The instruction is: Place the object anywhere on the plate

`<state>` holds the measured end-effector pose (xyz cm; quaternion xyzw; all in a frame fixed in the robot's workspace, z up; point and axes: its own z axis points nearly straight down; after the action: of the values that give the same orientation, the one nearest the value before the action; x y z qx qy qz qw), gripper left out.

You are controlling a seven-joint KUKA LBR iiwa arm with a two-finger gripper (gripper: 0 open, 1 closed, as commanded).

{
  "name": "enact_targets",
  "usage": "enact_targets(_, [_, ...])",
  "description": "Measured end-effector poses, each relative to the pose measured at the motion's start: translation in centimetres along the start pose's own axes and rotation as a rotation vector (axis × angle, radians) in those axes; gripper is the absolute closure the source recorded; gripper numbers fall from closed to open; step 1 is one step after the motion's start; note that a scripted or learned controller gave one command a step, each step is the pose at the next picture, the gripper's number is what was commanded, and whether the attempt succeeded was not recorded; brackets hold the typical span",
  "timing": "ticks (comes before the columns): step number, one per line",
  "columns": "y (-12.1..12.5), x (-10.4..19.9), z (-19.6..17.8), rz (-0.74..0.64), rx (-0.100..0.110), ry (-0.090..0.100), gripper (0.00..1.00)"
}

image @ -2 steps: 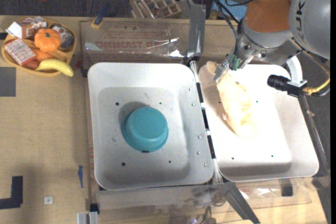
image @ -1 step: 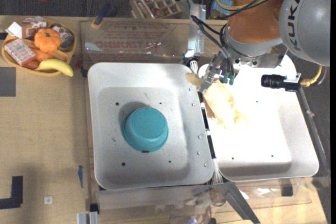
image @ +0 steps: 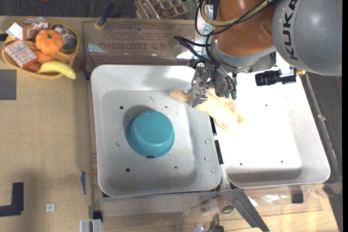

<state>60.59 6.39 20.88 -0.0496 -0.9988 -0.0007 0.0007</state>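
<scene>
A teal round plate [image: 151, 133] lies in the left white bin [image: 109, 171], a little left of its middle. A pale cream, elongated object [image: 224, 113] hangs slantwise over the divide between the two bins, its upper left end reaching to the left bin's back right part. My gripper [image: 201, 93] points down from the grey arm and is shut on that object near its upper left end. The object looks slightly blurred. The gripper is up and to the right of the plate, well apart from it.
The right white bin [image: 283, 144] lies below the arm. A wicker basket [image: 16, 60] with toy fruit stands on the bench at the far left. A cardboard panel [image: 141, 41] runs behind the left bin. Cables hang near the wrist.
</scene>
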Motion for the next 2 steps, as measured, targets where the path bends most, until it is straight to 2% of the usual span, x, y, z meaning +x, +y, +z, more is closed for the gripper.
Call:
enact_targets(1, [5.3, 1.4, 0.4, -0.095, 0.000, 0.000, 1.00])
enact_targets(2, [9.8, 3.6, -0.5, -0.096, 0.000, 0.000, 1.00])
